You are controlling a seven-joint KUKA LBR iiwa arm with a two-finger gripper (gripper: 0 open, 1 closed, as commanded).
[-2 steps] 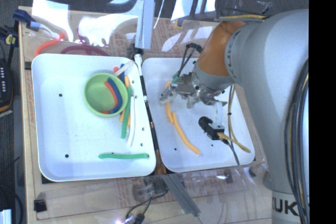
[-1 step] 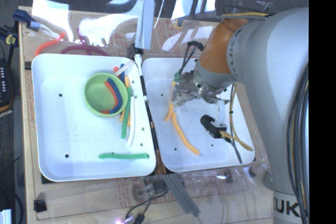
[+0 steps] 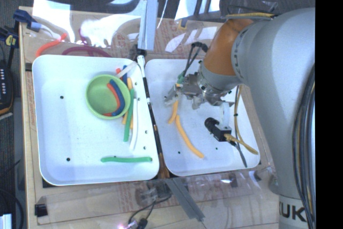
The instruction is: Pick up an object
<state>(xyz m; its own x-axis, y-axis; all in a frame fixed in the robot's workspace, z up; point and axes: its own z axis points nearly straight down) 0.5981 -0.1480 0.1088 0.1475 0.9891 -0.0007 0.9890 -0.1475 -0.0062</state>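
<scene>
Camera view from above: the grey arm (image 3: 262,56) reaches from the right over the right bin (image 3: 171,161), its end effector (image 3: 185,95) low over the bin's upper middle. Whether the end effector is spread or pressed together cannot be told from this angle, and nothing is seen held in it. A short yellow stick (image 3: 174,111) lies on the bin floor just below it, with a longer yellow stick (image 3: 188,141) slanting toward the bin's near edge. In the left bin (image 3: 59,131), a green bowl (image 3: 99,96) holds red and blue strips (image 3: 113,95), and a green stick (image 3: 126,159) lies near the front wall. Both bins sit side by side on the surface (image 3: 96,206).
</scene>
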